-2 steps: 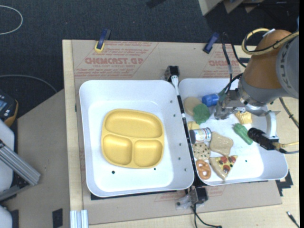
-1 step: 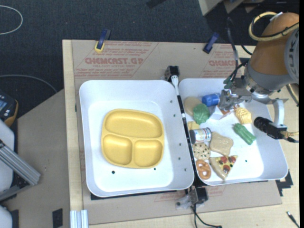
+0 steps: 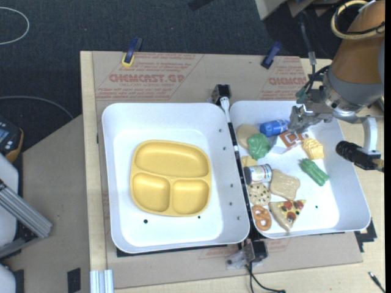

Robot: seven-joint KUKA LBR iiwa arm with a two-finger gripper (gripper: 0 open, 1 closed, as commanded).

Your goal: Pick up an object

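Note:
The right bin (image 3: 351,191) holds several toy foods. Among them are a blue piece (image 3: 273,127), a green leafy piece (image 3: 258,145), a red and white packet (image 3: 292,140), a yellow piece (image 3: 312,148), a green pickle (image 3: 314,171) and a small can (image 3: 259,173). A tan bread slice (image 3: 284,185), a pizza slice (image 3: 288,211) and a pretzel (image 3: 261,216) lie nearer the front. My gripper (image 3: 299,119) hangs low over the bin's back part, just above the red and white packet and right of the blue piece. Nothing visibly hangs from it.
The left bin (image 3: 116,163) carries a yellow divided plate (image 3: 171,177). The ridge where the two bins meet (image 3: 235,163) runs down the middle. A black fitting (image 3: 357,154) on the arm juts over the right bin's right side. Clamps (image 3: 129,52) hold the cardboard base at the back.

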